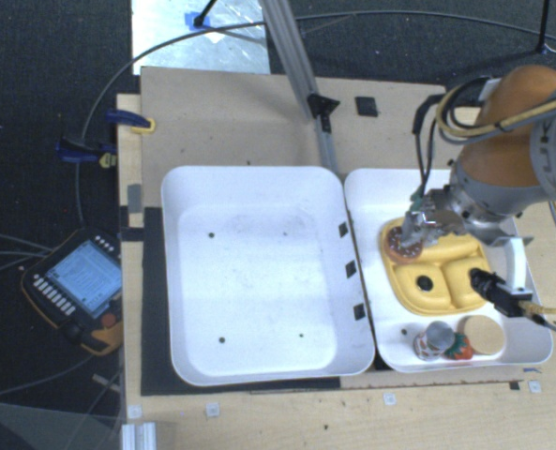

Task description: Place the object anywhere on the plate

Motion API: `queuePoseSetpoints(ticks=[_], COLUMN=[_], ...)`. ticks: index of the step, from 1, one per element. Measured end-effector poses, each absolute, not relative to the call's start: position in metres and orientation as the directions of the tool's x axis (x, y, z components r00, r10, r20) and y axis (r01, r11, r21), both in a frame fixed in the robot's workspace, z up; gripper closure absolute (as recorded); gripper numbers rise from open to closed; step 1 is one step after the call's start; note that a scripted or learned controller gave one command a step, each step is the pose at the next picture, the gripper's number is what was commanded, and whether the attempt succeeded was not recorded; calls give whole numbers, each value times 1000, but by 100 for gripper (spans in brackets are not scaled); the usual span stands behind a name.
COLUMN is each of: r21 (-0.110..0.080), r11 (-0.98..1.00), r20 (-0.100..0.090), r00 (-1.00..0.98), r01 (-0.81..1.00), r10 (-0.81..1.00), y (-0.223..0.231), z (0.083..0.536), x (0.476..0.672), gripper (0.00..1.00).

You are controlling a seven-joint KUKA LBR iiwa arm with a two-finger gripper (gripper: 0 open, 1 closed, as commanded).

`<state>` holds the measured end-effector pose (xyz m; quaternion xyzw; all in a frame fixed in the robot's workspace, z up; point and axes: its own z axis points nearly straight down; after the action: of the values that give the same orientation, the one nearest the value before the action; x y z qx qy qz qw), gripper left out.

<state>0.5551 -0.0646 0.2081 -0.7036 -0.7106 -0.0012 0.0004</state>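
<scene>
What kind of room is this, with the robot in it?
Probably a robot testing lab: a robot arm reaches over two white bins, cables trail across the floor, and a control pendant lies nearby.

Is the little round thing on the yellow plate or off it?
On: the round thing sits on the yellow plate, under the hand.

A tan wooden bench (pixel 249 125) stands on dark carpet (pixel 43 54), with blue clamps (pixel 118 120) at its left edge. A handheld control pendant (pixel 76 289) lies on the floor beside it, cables trailing, and a pale shiny sheet (pixel 193 22) lies beyond the bench.
</scene>
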Motion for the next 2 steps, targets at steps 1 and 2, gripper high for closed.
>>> queuePoseSetpoints(ticks=[1, 2], r21=[2, 1], r11=[12, 11], r20=[3, 3], r00=[-12, -11], r01=[1000, 1000], r10=[1000, 1000], y=[-3, 55], z=[207, 203], x=[561, 558], gripper=[100, 100])
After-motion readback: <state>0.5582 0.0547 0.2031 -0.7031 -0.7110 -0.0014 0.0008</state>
